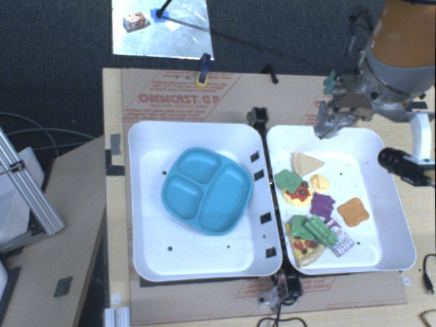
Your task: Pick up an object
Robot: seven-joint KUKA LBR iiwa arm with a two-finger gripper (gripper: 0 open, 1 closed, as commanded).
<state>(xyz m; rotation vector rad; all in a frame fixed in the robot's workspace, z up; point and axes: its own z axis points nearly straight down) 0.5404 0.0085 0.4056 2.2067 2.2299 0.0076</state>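
The pizza slice (304, 250) lies at six o'clock in the right bin (392, 203). The gripper (329, 123) hangs over twelve o'clock, likely staging; whether it is parted or closed, I cannot tell.

You see two white bins (197, 131) on a tan board (184, 94) printed with red lettering. At centre left of the frame, the left bin holds a light blue plate (206, 199). At lower right, the right bin holds a cream wedge (306, 162), a yellow piece (319, 182), a green leaf (287, 180) over something red, a purple cluster (321, 205), an orange patty (353, 212) and a green bundle (316, 230). At upper right, the arm (405, 36) is orange above grey. The floor at upper left is dark blue-grey.
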